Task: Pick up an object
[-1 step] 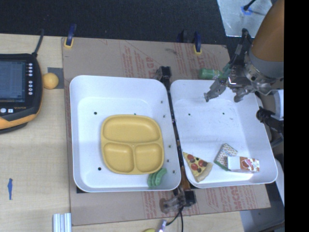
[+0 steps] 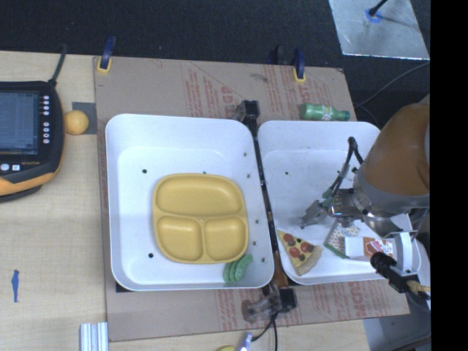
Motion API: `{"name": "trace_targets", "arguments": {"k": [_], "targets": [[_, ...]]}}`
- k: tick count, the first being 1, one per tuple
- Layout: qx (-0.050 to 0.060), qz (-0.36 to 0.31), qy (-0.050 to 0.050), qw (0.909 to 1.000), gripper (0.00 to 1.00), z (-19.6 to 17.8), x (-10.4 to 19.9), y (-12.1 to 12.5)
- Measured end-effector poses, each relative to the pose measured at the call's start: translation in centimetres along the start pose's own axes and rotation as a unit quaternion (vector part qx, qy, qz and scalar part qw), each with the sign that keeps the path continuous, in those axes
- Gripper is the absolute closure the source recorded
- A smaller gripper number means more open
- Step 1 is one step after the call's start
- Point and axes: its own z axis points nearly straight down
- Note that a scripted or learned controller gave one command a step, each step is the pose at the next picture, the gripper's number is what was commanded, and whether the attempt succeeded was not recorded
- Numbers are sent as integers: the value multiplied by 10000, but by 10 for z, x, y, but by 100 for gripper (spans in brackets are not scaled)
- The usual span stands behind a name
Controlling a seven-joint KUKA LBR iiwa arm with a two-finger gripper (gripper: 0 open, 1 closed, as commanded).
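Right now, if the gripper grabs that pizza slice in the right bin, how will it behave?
The pizza slice looks like a flat toy, so probably stiff and light. Lying flat by the bin wall, it likely won't roll, but may slide when nudged and be awkward to grip.

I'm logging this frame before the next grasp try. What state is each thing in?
Yellow tray: flat in the left bin, right way up, compartments bare.
Green toy: lying beside the tray's near corner.
Pizza slice: flat in the right bin, near front edge.
Green bottle: on its side, behind the right bin.
Yellow ball: on the bench beside the pendant.
End effector: low in the right bin, nothing seen between its fingers.
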Motion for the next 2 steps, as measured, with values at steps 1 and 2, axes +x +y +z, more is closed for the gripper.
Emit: {"name": "trace_targets", "arguments": {"k": [1, 2], "targets": [[-19, 12, -9, 10000, 0, 2, -103, -10], [-12, -11, -4, 10000, 0, 55, -55, 64]]}}
